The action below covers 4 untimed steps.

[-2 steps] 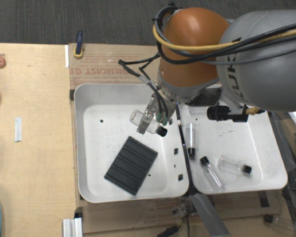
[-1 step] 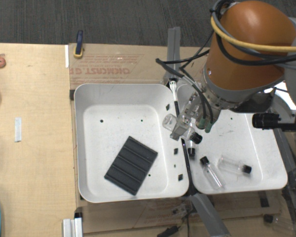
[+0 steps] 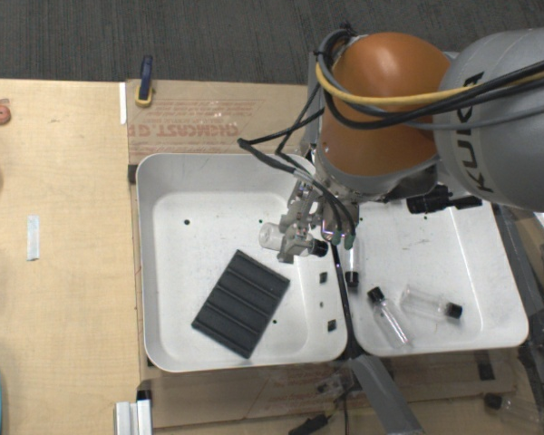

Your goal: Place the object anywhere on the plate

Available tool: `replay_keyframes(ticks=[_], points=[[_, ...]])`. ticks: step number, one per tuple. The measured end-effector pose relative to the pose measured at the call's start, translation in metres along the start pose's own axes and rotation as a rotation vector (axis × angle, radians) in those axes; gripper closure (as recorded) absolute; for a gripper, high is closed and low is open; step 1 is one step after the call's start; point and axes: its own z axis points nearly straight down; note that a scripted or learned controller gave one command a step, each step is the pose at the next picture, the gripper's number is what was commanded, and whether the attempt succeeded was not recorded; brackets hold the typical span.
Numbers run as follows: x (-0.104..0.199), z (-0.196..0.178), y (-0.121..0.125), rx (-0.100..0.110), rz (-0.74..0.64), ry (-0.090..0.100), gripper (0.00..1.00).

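Arm over the left bin, pincer holding a clear vial above the black ribbed plate.

The pincer (image 3: 295, 238) hangs over the left bin (image 3: 163, 243), up and right of the black ribbed plate (image 3: 241, 303), which lies flat and skewed on the bin floor. A clear vial (image 3: 274, 236) sits between the pincer fingers, its rounded end projecting toward the left; the fingers are closed in on it, apart only by its width. The vial appears just above the upper right corner of the plate and clear of it. In the right bin (image 3: 490, 270), well to the right of the plate, lie two more clear vials with black caps (image 3: 386, 315) (image 3: 431, 304). Both bins rest on the tabletop (image 3: 63, 198), which extends to the left of the plate.
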Motion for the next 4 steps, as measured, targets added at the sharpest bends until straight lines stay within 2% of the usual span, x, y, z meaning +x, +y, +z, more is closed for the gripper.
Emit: replay_keyframes(ticks=[1,2,3,4], points=[[0.037,-0.065,-0.032,-0.002,-0.251,-0.005,1.00],[-0.011,-0.178,0.013,-0.002,-0.624,-0.007,1.00],[0.002,-0.161,0.077,-0.002,-0.987,-0.004,1.00],[-0.039,-0.146,0.107,-0.002,-1.187,-0.006,1.00]])
